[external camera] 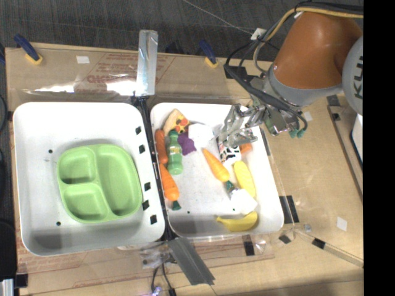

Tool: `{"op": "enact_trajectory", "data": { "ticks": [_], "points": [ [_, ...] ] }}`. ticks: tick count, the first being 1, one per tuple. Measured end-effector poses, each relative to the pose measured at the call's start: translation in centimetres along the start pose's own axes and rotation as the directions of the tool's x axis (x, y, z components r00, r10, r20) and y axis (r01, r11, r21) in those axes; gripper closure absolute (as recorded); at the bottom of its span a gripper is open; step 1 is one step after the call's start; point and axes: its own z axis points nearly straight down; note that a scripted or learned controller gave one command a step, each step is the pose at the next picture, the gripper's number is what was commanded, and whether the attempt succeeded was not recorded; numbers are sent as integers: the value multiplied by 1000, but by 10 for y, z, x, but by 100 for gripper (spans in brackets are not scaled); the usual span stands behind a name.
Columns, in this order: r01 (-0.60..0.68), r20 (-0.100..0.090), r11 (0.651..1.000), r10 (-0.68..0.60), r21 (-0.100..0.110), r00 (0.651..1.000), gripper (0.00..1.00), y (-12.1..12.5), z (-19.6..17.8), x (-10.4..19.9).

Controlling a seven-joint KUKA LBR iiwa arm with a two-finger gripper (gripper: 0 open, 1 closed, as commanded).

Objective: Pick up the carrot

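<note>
Your left shallow white bin (24,165) carries a green three-compartment plastic plate (99,182) with bare floor all around it. In the right white bin (271,184), an orange carrot (215,164) lies near the middle, open floor at its 8 o'clock, a yellow lemon-shaped toy (244,177) just beside it at 4 o'clock. The metal gripper (234,130) hangs at the carrot's 1 o'clock; you cannot tell how far its fingers are open.
</note>
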Motion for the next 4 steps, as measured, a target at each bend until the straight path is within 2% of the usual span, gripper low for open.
{"op": "enact_trajectory", "data": {
  "ticks": [1, 3, 4],
  "points": [
    [-223, -14, 975, 223, -4, 975, 100, 11, -6, 86],
    [-216, -9, 976, 216, -1, 976, 100, 11, -27, 83],
    [215, -13, 977, -215, -12, 977, 100, -54, 42, 91]
  ]
}}
